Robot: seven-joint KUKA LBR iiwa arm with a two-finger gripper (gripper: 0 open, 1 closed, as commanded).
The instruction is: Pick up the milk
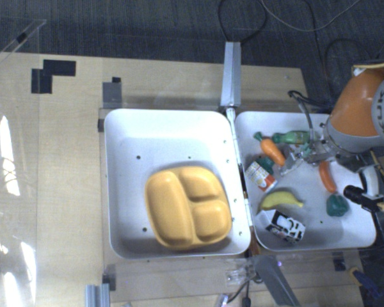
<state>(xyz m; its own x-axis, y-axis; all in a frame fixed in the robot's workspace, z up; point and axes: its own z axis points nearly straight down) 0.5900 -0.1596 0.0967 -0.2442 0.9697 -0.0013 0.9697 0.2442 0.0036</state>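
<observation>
The milk (286,226) is a small carton with black and white patches. It lies on its side near the front edge of the right bin (358,235), just below a banana (281,200). My gripper (305,152) hangs over the back half of that bin, between a green bottle (290,137) and an orange carrot (327,176). The gripper is well behind the milk and apart from it, and nothing shows in its grasp.
The right bin also holds a second carrot (272,149), a white carton with red and green print (261,173) by the left wall, and a teal lump (336,204). A yellow divided plate (187,205) lies in the left bin (128,171).
</observation>
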